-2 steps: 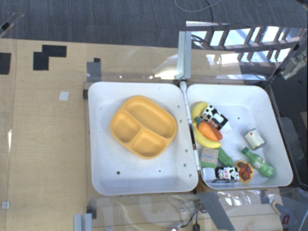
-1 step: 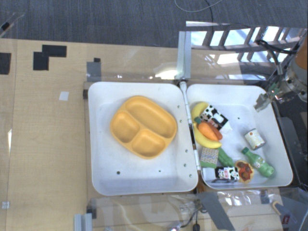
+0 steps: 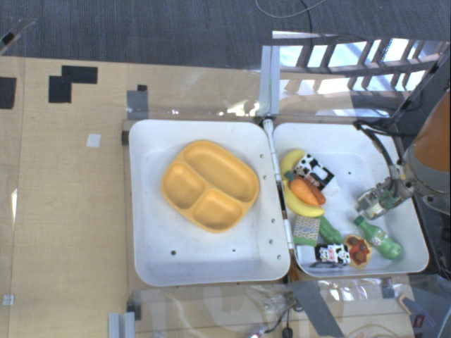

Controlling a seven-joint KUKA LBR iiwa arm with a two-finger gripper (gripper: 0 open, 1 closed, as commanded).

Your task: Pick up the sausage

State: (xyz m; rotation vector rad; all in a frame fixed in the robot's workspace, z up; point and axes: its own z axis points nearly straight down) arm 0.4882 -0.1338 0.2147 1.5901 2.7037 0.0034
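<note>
Carry the gripper (image 3: 372,203) (open or closed: impossible to tell) left from beside the green bottle (image 3: 379,237) to the orange sausage (image 3: 308,191) lying on the banana (image 3: 299,204), then pinch across its narrow width, avoiding the cow-patterned toy (image 3: 312,169).

bench (image 3: 63,210) | wooden top | bears 2 white bins (image 3: 151,259) side by side

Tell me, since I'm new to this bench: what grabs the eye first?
The big yellow divided plate sits alone in the left bin. The right bin holds a colourful heap along its left and near sides: a banana, an orange carrot-like piece, a green bottle. The claw hangs over that bin's right part, just above the bottle.
</note>
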